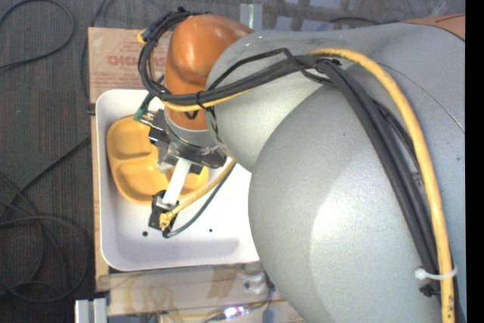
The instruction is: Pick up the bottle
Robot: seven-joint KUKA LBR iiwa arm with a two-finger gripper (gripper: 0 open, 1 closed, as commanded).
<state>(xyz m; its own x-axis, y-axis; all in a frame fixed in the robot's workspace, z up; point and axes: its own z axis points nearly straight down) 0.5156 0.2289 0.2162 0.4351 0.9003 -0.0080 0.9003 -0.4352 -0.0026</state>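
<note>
A yellow-orange rounded bottle [130,159] lies in the left part of the white bin [197,242], close to its left wall. My gripper [185,156] hangs low over the bottle's right side, under the orange wrist band [198,57]. The wrist and its cables hide the place where gripper and bottle meet, so I cannot make out any contact or hold. The right part of the bottle is covered by the gripper body.
The grey arm [355,178] covers the right half of the view and whatever lies beneath it. Brown cardboard [113,60] sticks out behind the bin. Black cables [30,185] run over the dark carpet to the left. Bare bin floor shows in front of the bottle.
</note>
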